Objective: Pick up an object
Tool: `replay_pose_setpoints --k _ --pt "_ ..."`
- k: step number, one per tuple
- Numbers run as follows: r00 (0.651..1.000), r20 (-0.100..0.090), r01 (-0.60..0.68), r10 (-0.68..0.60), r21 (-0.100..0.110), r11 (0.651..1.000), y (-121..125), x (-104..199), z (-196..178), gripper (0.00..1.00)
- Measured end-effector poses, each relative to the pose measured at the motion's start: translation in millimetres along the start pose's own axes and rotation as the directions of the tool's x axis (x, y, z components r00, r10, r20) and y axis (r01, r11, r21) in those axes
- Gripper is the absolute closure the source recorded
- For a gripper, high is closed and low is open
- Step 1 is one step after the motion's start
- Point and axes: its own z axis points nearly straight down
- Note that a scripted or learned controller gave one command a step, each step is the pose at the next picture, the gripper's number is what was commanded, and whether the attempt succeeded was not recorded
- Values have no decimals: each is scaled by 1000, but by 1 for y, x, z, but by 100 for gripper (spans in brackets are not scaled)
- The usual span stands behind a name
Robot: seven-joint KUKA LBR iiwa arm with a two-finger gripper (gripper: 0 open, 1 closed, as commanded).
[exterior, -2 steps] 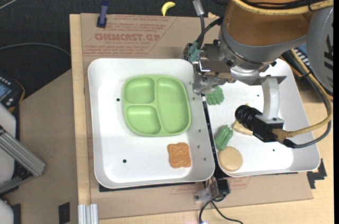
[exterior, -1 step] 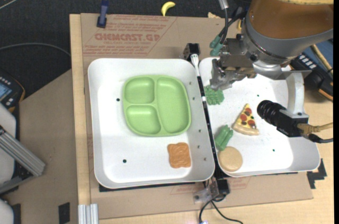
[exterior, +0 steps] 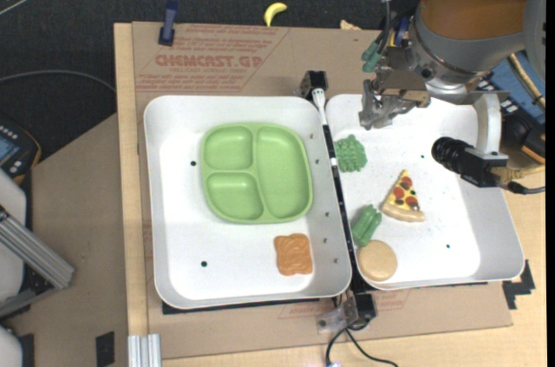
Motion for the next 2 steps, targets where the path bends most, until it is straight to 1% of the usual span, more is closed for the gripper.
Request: replay_pose_setpoints --k 1,2 --pt "1000 -1 3 -3 7 1000 30 -12 103 100" --pt "1000 -5 11 -11 0 1000 14 41 94 100"
